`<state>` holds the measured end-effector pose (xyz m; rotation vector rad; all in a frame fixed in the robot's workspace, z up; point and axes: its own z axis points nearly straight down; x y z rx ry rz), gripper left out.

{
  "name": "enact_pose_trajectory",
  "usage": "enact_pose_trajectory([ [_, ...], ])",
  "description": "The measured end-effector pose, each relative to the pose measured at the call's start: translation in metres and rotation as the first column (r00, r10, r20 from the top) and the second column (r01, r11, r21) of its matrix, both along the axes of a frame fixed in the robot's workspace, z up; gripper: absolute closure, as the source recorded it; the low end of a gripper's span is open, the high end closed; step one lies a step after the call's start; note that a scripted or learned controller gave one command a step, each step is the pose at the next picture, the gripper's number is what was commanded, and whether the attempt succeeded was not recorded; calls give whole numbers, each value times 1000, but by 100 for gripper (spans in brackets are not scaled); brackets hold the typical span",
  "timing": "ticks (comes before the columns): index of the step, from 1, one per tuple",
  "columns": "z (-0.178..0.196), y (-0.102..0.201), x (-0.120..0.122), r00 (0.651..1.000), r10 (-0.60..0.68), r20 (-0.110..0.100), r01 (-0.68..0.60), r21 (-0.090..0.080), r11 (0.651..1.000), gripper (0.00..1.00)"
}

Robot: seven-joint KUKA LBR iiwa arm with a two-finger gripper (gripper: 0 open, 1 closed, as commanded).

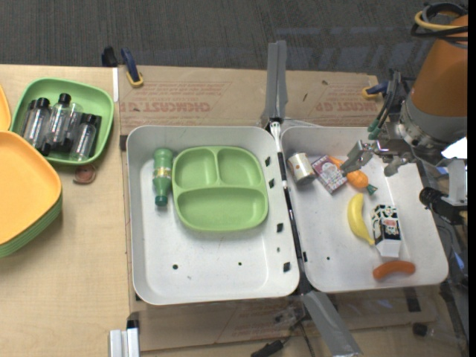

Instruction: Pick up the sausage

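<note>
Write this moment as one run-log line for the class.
task: pick up sausage | gripper: open, above right bin's far side, near carrot | sausage: untouched, right bin near edge | status: not grasped

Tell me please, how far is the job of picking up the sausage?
Nothing looks done yet: the sausage lies on the floor of the right bin, near its front edge, below the milk carton. In hand: the gripper hangs over the far side of that bin, near the orange. Left: reaching, grasping and lifting the sausage.
</note>
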<state>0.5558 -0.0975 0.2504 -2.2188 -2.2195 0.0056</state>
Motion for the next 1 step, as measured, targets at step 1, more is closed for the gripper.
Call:
enact_pose_trajectory([
  [1,8,-1,0,1000,-2,-2,2,-1,1000,100],
])
